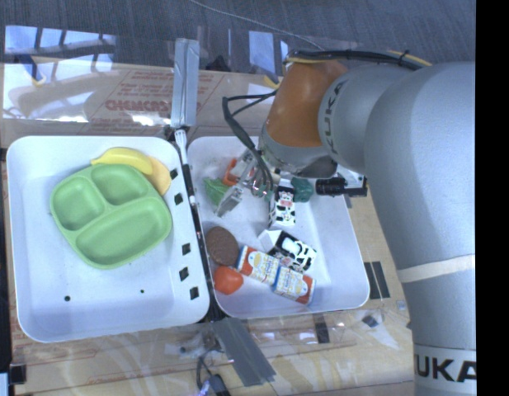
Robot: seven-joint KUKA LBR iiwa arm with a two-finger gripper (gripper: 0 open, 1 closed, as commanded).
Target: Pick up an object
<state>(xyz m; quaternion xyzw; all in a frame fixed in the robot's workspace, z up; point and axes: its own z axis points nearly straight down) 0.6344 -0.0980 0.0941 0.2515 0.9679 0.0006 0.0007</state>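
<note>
The right bin (pixel 341 246) holds several objects. A green item (pixel 214 190) and an orange one (pixel 233 172) lie at its back left. My gripper (pixel 238 192) hangs low over that corner, right beside the green item, and I cannot see anything held in it. A small cow-patterned carton (pixel 282 207) lies just right of the gripper, below the wrist. Nearer the front are a second cow-patterned box (pixel 294 251), an orange-and-white carton (pixel 275 272) lying flat, a brown disc (pixel 222 244) and a red tomato (pixel 228 280).
The left bin (pixel 40 295) holds a green divided plate (pixel 111 213) with a yellow banana (pixel 139 163) behind it. The divider wall (pixel 186 221) between the bins runs close to the gripper's left. The grey arm (pixel 402 180) covers the right bin's back right side.
</note>
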